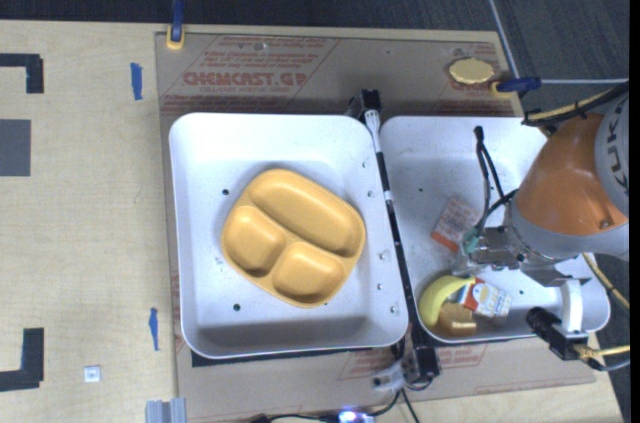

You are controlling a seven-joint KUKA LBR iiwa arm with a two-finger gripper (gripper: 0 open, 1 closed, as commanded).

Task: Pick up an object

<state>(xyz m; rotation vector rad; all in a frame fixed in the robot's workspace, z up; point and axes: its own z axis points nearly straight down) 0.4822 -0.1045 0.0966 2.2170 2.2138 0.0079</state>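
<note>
The arm (pixel 575 186) reaches into the right bin (pixel 420 146), its gripper (pixel 487 256) low at about 5 o'clock in that bin; whether it is open or closed I cannot tell. Just below it, at 6 o'clock by the front wall, lies a yellow fruit-like toy (pixel 445 303) with a label. It looks light, rigid and smooth, so likely slippery; grip across its narrow middle. A yellow tray (pixel 290 236) fills the left bin (pixel 200 211).

A single fixed camera looks down at a slant from above the bench (pixel 80 211), taking in both white bins (pixel 200 211) side by side, the arm (pixel 575 186) entering from the right.
</note>
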